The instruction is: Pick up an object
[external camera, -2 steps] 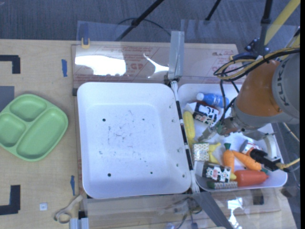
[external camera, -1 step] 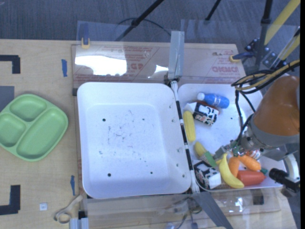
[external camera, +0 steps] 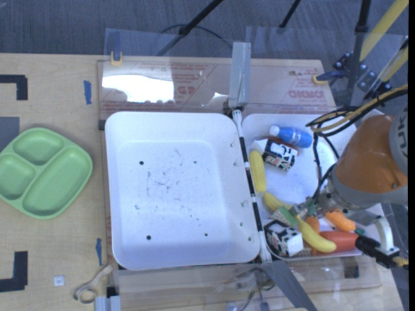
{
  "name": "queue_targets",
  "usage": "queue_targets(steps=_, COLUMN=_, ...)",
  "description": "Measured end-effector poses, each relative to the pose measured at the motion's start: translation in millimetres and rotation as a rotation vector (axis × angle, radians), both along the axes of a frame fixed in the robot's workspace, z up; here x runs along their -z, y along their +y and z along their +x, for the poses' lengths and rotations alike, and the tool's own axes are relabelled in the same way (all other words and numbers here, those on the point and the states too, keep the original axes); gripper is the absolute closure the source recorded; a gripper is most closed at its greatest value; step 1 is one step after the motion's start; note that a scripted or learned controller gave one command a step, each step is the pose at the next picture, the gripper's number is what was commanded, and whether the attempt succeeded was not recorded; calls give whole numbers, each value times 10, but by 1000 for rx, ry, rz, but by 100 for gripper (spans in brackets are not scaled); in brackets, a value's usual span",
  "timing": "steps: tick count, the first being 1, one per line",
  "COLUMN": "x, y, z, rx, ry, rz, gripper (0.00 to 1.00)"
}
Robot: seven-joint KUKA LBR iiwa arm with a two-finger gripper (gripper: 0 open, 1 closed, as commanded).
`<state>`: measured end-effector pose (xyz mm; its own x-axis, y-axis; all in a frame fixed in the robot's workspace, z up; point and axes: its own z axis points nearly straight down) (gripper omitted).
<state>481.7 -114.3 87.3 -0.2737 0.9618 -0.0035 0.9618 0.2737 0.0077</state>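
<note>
The arm (external camera: pixel 369 164) hangs over the right bin (external camera: pixel 305 164), its grip hidden, I cannot tell. At the bin's six o'clock lies a banana (external camera: pixel 310 233): probably light, smooth plastic, best pinched mid-length.

The arm (external camera: pixel 379 173) is grey with a broad, rounded orange band above the wrist; black and yellow cables (external camera: pixel 353 112) loop along it.

Green divided plate (external camera: pixel 44 172) on bench (external camera: pixel 52 264)
</note>
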Motion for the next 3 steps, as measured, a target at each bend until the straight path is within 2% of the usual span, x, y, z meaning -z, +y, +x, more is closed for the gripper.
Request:
queue_targets(steps=1, x=-111, y=-9, z=17, rx=2, ry=-6, rz=-1, gripper=100)
queue_targets(steps=2, x=-968, y=631, z=252, rx=462, ry=9, rz=3, gripper=100)
queue_targets(steps=3, x=-1126, y=815, z=706, rx=859, ry=9, rz=4, gripper=100)
